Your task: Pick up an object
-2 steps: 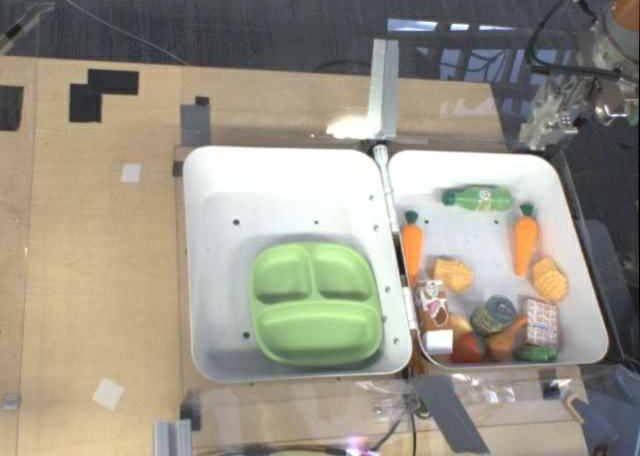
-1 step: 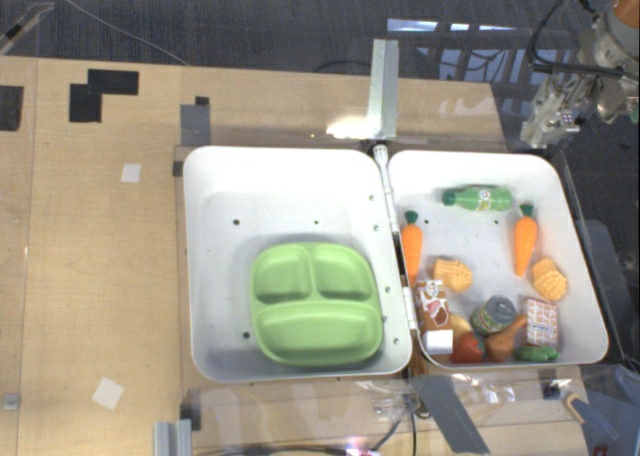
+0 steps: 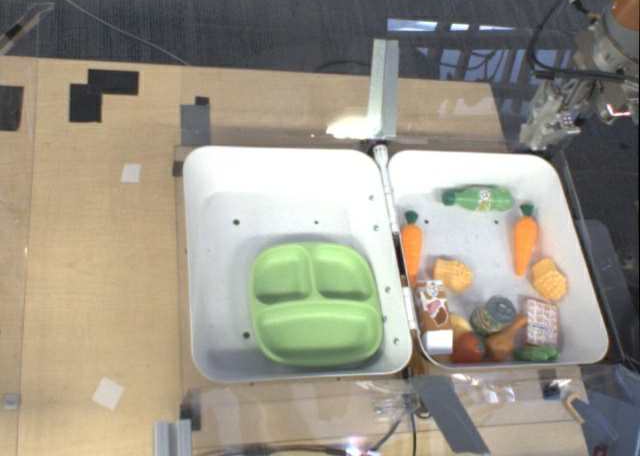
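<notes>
Several toy food items are seen gathered in the right bin (image 3: 575,244), any of which could be picked. A green bottle (image 3: 478,199) is laid on its side near the far wall. Two carrots are counted: one carrot (image 3: 412,246) is placed against the left wall of this bin, and the other carrot (image 3: 525,240) is set toward the right side, both lying lengthwise with green tops pointing far. Two golden waffle-like pieces are also counted, one (image 3: 452,274) near the middle and one (image 3: 548,280) by the right wall. Along the near wall a cluster is packed closely: a small printed carton (image 3: 432,306), a white block (image 3: 438,341), a red tomato-like item (image 3: 467,347), a round tin (image 3: 494,315), a chequered box (image 3: 541,322) and a small green piece (image 3: 538,353). Which of these are touching cannot be told exactly.

In the left bin (image 3: 215,244) one green divided plate (image 3: 316,303) is held, with three compartments, set toward the near right part.

The two bins are placed side by side on the tabletop (image 3: 90,274), their inner walls meeting.

The gripper (image 3: 548,124) is seen at the far right, beyond the far right corner of the right bin, well apart from every item. Whether its fingers are spread or closed cannot be told, and nothing is seen between them.
</notes>
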